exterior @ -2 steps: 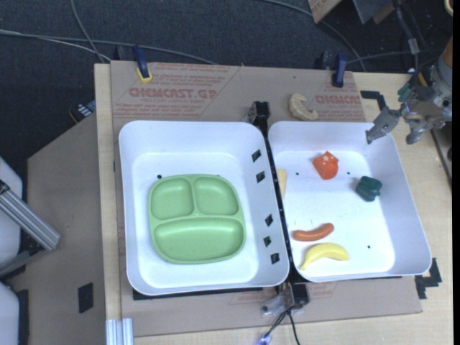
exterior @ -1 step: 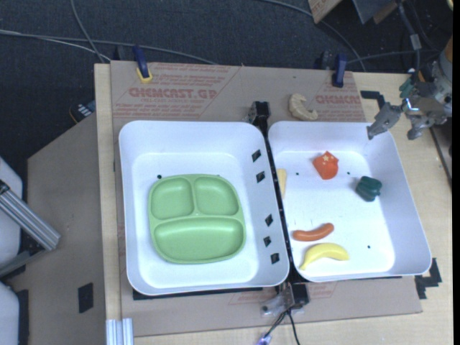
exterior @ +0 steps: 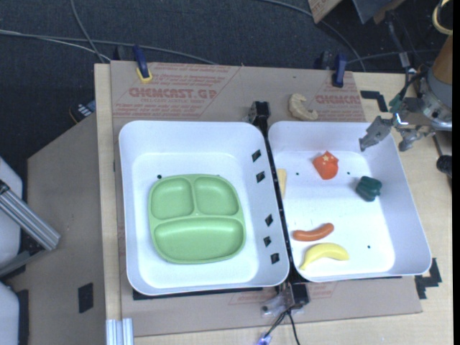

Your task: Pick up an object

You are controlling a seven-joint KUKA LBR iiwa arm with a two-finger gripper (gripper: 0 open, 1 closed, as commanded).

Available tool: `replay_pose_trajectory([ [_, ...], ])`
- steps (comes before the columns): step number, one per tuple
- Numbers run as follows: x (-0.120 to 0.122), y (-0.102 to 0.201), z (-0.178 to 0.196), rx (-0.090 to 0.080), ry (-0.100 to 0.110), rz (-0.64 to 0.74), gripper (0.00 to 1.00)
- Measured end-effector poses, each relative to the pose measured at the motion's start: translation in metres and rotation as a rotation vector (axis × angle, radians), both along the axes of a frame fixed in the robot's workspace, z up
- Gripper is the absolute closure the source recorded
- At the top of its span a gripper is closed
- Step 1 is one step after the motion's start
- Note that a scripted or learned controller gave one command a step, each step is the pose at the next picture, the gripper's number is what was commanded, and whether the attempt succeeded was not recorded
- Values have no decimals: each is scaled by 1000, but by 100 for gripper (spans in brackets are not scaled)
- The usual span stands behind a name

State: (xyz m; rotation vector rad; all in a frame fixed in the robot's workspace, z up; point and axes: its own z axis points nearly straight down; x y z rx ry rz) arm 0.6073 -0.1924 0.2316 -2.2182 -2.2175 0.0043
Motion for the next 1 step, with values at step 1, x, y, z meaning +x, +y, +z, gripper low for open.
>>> replay_pose_trajectory([
  [1,5,-9,-52,0,-1,0,0],
])
